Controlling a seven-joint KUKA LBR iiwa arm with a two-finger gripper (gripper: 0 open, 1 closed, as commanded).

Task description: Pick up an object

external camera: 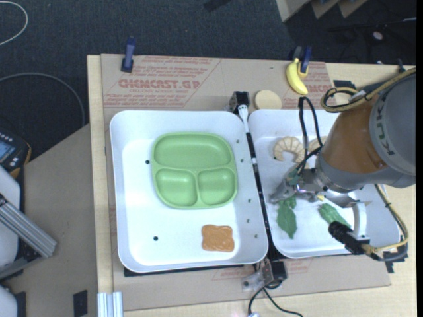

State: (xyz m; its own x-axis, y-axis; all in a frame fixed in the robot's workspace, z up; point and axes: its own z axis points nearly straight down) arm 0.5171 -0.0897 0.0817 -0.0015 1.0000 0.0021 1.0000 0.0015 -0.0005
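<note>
My tool (288, 189) hangs low in the right bin (377, 240), close to that bin's left wall, with my grey arm and its orange band (347, 144) rising away to its right; I cannot tell from this view whether it is released or clenched, and nothing shows plainly as grasped. Just below the tool lies a dark green leaf (287, 218), so close that I cannot say whether they touch. A second, lighter green leaf (329, 212) lies to the tool's lower right. Above the tool, near but apart, sits a pale curled croissant-like piece (288, 148). Off to the tool's left, in the left bin (129, 197), rests a green divided plate (195, 169), with an orange-brown piece (217, 238) below it. Well above the tool, on the table (165, 81), lie a yellow banana (297, 78) and a round tan disc (268, 100)
</note>
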